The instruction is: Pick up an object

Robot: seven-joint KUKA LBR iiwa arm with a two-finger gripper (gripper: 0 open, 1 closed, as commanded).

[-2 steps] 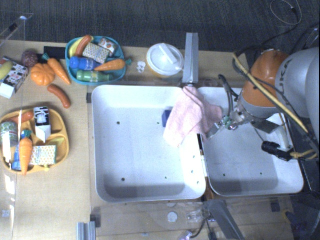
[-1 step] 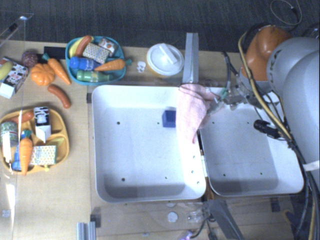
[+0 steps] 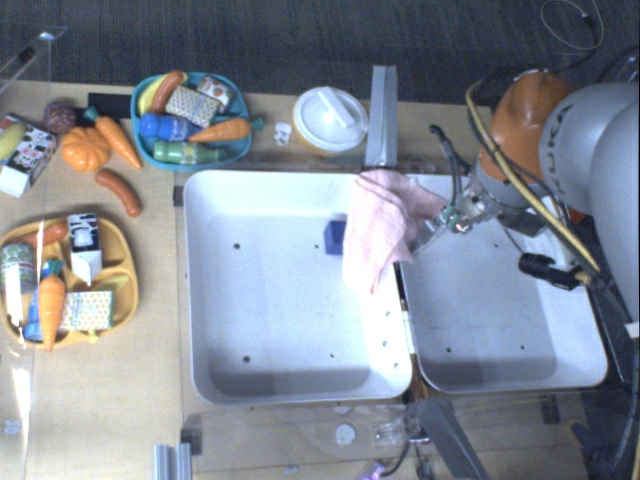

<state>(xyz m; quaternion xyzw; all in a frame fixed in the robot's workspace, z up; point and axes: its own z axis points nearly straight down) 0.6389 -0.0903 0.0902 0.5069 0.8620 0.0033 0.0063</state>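
A pink cloth [image 3: 375,230] hangs in folds over the divide between the two white bins, its upper right corner bunched at my gripper [image 3: 437,220]. The gripper is over the top left corner of the right bin [image 3: 510,343] and looks shut on that corner of the cloth. A small blue block [image 3: 333,236] lies in the left bin [image 3: 260,318] near its upper right, partly hidden behind the cloth's left edge. The grey arm with its orange band [image 3: 530,113] reaches in from the right.
Behind the bins stand a white lidded tub [image 3: 330,118] and an upright metal bar [image 3: 382,113]. A blue bowl of toy food [image 3: 192,120] sits at the back left. A yellow plate of toys [image 3: 70,278] and loose toy vegetables [image 3: 95,153] lie on the bench's left side.
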